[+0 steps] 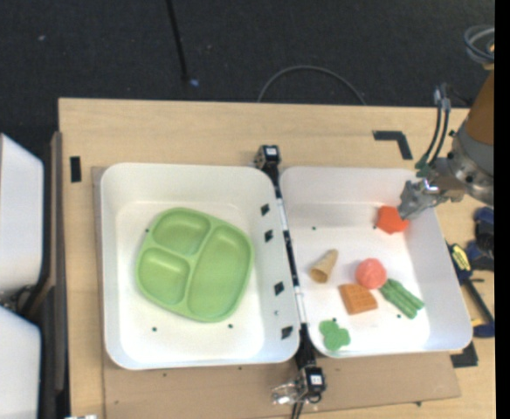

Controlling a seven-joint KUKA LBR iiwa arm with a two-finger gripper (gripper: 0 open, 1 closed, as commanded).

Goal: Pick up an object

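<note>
1. A pale wooden bench (194, 129) is standing on a dark floor, carrying two shallow white bins side by side
2. The left bin (115, 234) is holding a green divided plate (194, 264), lying flat near its middle
3. The right bin (438, 321) is holding the loose pieces: a green leafy piece (334, 335) at its near left corner, a tan cone (324, 265), an orange wedge (357, 298), a pink ball (371, 272) and a green pod (401, 297)
4. An orange-red block (391, 221) is sitting near the far right wall, just beside the gripper (415, 197)
5. The gripper is hanging at that wall; I cannot tell how it is set, and nothing is lifted, so the pick looks undone
</note>
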